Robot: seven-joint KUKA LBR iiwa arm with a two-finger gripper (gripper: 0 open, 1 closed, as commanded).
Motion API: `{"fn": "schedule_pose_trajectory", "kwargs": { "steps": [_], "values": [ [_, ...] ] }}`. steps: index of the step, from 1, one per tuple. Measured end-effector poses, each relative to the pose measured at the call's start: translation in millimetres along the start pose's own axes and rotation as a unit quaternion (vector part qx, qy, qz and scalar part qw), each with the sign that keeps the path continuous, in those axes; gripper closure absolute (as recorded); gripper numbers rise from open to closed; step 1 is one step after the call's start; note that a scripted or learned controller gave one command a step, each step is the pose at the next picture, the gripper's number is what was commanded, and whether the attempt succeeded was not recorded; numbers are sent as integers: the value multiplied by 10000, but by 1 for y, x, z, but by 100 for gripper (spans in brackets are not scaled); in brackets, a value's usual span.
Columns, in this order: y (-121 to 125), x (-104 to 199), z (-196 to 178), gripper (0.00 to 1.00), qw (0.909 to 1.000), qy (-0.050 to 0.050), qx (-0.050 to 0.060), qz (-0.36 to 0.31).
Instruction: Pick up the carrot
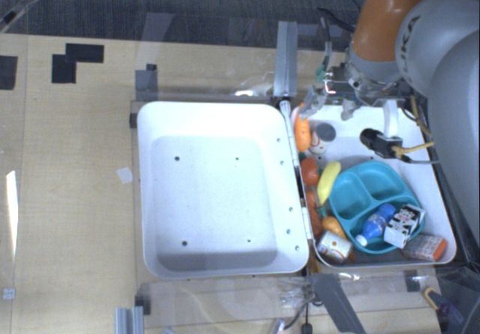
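The carrot [301, 133] is a short orange piece lying against the left wall of the right bin [442, 209], near its far corner. My gripper [331, 104] hangs over the far end of that bin, just right of and slightly beyond the carrot. Its two pale fingers [313, 101] stand apart and open, with nothing between them. A small grey round thing [325, 132] lies just below the gripper, next to the carrot.
The right bin also holds a red tomato [309, 173], a yellow fruit [328, 181], a teal divided plate [360, 194] with a blue thing and a patterned white box, and a round can [335, 248]. The left bin [214, 190] lies alongside.
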State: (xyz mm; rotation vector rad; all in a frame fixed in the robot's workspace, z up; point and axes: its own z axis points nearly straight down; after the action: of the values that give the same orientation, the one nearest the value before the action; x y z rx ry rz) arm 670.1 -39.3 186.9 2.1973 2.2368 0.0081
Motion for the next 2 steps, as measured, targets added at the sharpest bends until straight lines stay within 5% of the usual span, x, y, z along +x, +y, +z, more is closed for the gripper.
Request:
{"fn": "schedule_pose_trajectory", "kwargs": {
  "steps": [1,2],
  "values": [
    [-3,-60,73,0,9996,-1,19,-286],
    [-7,-47,100,0,9951,2,8,988]
  ]
}}
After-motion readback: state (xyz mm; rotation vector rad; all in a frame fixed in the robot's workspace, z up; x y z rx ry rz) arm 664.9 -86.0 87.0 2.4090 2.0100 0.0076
